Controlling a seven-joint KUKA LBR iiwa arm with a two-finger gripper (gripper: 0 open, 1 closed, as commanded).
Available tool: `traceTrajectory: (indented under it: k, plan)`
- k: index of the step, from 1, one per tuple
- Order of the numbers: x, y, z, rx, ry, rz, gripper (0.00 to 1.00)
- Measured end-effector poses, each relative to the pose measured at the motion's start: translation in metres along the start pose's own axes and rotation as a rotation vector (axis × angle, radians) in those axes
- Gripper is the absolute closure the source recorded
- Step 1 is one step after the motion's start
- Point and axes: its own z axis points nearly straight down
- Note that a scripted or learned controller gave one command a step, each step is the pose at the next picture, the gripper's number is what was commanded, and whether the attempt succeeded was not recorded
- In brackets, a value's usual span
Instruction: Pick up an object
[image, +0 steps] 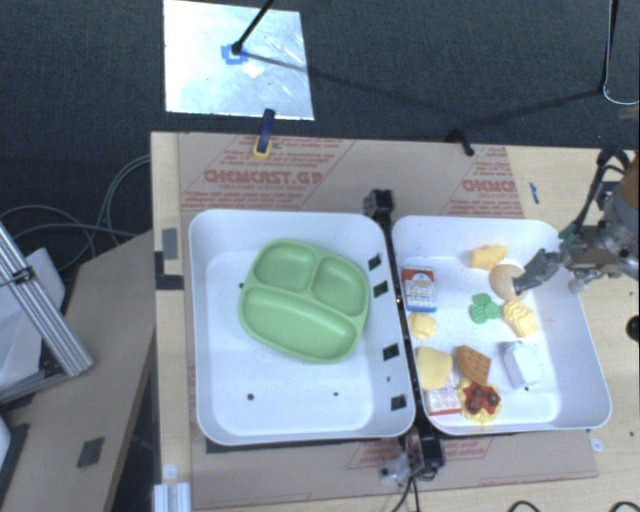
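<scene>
near row: red toy fruit (483, 400) on a packet at the right bin's (590, 395) front wall; a white block (520, 362) just beside; a brown wafer-like piece (472, 362) and a yellow lump (433, 367) behind them.
middle row: green toy (485, 309), ribbed yellow piece (520, 318), small carton (418, 289).
far row: yellow piece (488, 257); a pale round piece (503, 276) nearest the gripper.
left bin: green divided plate (304, 298) alone.
gripper: gripper (530, 275) at the right bin's far right, over the pale round piece; open or closed, cannot tell; nothing seen held.
advice: likely best to descend straight on one isolated piece, avoid crowded neighbours, confirm the hold before lifting.
</scene>
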Motion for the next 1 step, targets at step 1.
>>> traceTrajectory:
  k: [1]
  plan:
    - [0.0003, 0.0020, -0.0052, -0.010, -0.002, -0.003, 0.00]
